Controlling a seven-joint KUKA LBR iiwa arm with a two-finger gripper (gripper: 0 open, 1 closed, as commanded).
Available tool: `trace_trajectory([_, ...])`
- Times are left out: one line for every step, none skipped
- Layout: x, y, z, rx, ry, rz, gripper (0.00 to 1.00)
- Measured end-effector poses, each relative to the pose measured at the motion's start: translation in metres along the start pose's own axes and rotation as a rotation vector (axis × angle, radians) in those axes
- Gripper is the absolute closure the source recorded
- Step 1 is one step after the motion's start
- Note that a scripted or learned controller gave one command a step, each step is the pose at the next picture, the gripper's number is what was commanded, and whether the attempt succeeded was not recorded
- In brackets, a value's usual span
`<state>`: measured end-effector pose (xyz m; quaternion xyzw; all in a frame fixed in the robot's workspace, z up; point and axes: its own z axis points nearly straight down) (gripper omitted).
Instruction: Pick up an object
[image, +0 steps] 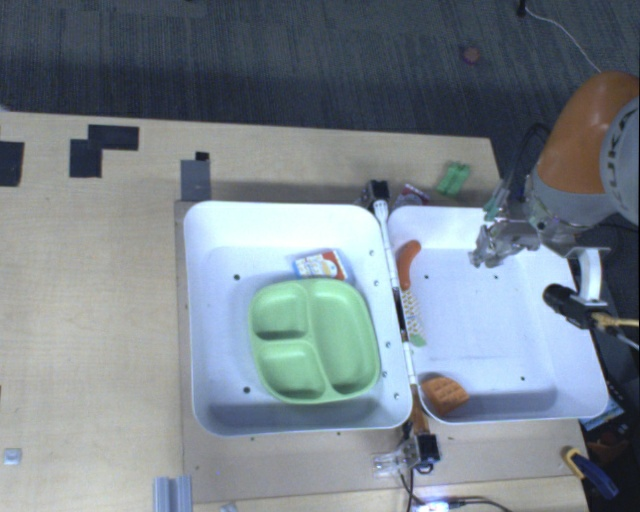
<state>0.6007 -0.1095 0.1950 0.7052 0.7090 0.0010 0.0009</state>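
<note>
No text is readable: print on a small card (320, 265) and a strip (413, 322) between the bins stays illegible.

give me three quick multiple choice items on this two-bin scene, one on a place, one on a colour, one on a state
1. Where does the green divided plate lie?
A. left bin
B. right bin
C. on the bare bench

2. What colour is the band above the arm's wrist?
A. blue
B. orange
C. white

3. How does the gripper stand relative to the right bin?
A. over the bin's upper part, nothing between its fingers
B. clamped on the plate
C. over the left bin

Answers: 1 A, the plate sits inside the left bin. 2 B, the band is orange. 3 A, the gripper hangs over the right bin's far end with only bare white floor beneath.
</note>
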Motion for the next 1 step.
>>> trace_trajectory([0.0262, -0.064, -0.0091, 0.001, 0.0, 0.003, 1.0])
